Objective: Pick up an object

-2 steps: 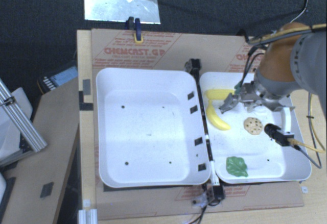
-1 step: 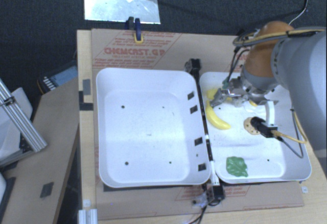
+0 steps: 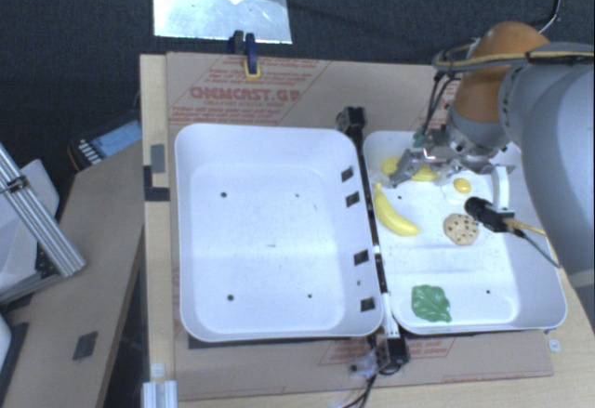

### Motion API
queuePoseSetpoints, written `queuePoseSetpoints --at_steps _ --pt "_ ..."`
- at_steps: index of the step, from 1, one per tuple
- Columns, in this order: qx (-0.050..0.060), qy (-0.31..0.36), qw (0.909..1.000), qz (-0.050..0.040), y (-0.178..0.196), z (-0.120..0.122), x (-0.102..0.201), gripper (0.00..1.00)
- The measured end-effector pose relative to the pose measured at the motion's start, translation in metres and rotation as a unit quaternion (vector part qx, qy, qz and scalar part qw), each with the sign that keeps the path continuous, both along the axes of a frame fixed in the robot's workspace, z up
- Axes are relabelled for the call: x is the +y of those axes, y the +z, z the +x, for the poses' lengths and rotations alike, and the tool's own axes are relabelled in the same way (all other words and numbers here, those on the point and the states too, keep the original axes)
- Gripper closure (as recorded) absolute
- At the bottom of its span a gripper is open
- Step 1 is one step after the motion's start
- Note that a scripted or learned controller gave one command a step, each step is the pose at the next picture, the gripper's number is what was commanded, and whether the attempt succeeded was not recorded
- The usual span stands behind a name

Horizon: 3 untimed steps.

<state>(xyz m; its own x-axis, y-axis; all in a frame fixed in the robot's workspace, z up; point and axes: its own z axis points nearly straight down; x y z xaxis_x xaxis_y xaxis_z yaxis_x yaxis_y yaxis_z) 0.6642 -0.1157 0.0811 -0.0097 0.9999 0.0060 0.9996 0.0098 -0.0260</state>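
The gripper (image 3: 409, 168) hangs low over the far left corner of the right bin (image 3: 535, 309), right above a yellow thing (image 3: 424, 176) that peeks out on either side of it. Whether the claw is spread or pressed together cannot be told, nor whether it pinches anything. Just beside it lie a banana (image 3: 395, 214), a small yellow piece (image 3: 462, 185) and a cookie (image 3: 459, 228). A green thing (image 3: 430, 302) sits well apart, near the front wall. The left bin (image 3: 270, 141) is alongside.
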Motion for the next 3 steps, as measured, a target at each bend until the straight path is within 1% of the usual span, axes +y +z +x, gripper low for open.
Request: queuePoseSetpoints --at_steps 1,2,3 --pt "-0.009 -0.006 0.9999 -0.0021 0.003 -0.095 0.001 0.0" --pt "-0.015 -0.004 0.9999 -0.0033 0.014 -0.089 0.002 1.0" --pt "-0.024 -0.001 0.9997 -0.0042 0.229 -0.032 0.026 1.0"
